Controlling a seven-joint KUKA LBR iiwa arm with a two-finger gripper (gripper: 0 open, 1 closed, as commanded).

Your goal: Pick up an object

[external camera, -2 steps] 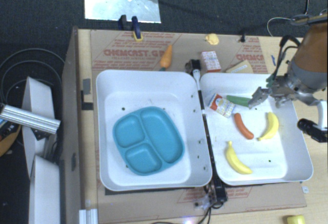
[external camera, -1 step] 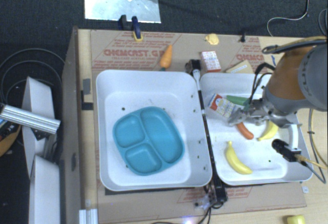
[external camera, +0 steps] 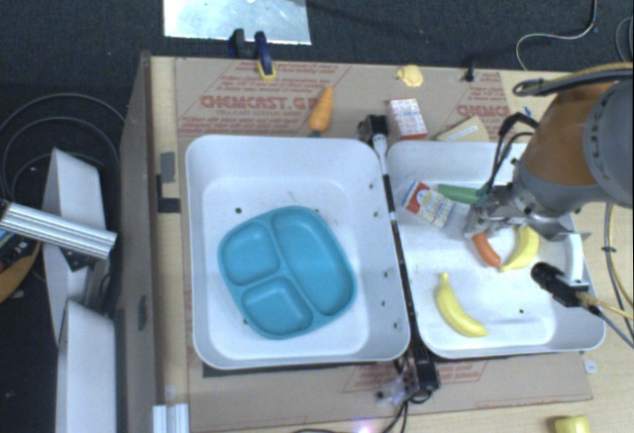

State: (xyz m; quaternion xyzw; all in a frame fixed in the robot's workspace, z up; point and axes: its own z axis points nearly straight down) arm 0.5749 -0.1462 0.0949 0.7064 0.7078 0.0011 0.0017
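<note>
Dark carpet all round, and in the middle a brown board bench [external camera: 267,94] carrying the two white bins.

Starting left: the left bin [external camera: 213,183] holds one thing, a blue divided plate [external camera: 287,268] with three compartments, lying flat and tilted a little, nothing on it. It looks like a drop-off spot rather than a source.

Up on the bench behind the bins, a small orange carrot-like piece [external camera: 321,110] lies loose, and further along a small red and white box [external camera: 407,118] sits just beyond the rims, both out of play by my reckoning.

Into the right bin [external camera: 495,334], where the pickings are: one red and white carton [external camera: 429,204] near the dividing wall, one green piece [external camera: 459,192] beside it, one small orange piece [external camera: 485,251], and two bananas. The first banana [external camera: 458,308] lies alone towards the front; the second banana [external camera: 522,248] is touching the orange piece.

And there's the gripper [external camera: 487,223], down low right over that orange piece and the second banana, so that cluster looks like the target. Whether it is open or closed, or has hold of anything, I cannot tell from here.
</note>
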